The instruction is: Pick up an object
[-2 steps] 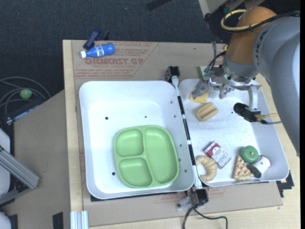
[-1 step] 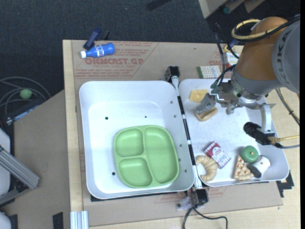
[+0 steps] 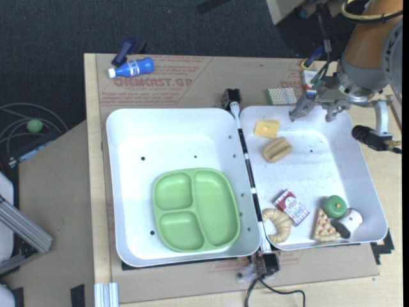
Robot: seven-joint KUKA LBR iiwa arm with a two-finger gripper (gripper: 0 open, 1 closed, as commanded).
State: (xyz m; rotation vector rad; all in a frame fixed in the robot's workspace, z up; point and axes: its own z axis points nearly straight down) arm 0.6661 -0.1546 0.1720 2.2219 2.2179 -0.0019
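Bench (image 3: 192, 82): brown worktop carrying two shallow white bins side by side, their inner edges touching along the middle.
Arm (image 3: 370, 40): grey with an orange band, entering at the far right corner of the bench and standing above the far edge of the right bin.
Left bin (image 3: 128, 146): holds one green divided plate (image 3: 195, 208) near its front edge.
Right bin (image 3: 348, 171): holds all the loose candidate objects.
Gripper (image 3: 317, 110): over the far edge of the right bin, raised clear of the floor of the bin. The two fingers stand spread apart with nothing between them; the view is soft here, so the width of the gap is uncertain.
Bread roll (image 3: 277, 149): tan, near the far left corner of the right bin, just in front of the yellow cheese wedge (image 3: 266, 128).
Croissant (image 3: 278, 224): front left corner of the right bin, touching the small red box (image 3: 292, 207).
Pizza slice (image 3: 326, 226): front right area, beside a green round piece (image 3: 335, 205) and a white-and-black piece (image 3: 349, 222).
Blue bottle (image 3: 131, 68): on the bench at its far left corner, outside both bins.
Step in hand: approach; no object is grasped yet.
Next move: judged to call for a shift toward the cheese wedge or bread roll, the nearest targets, then a descent with the fingers straddling the chosen object before closing.
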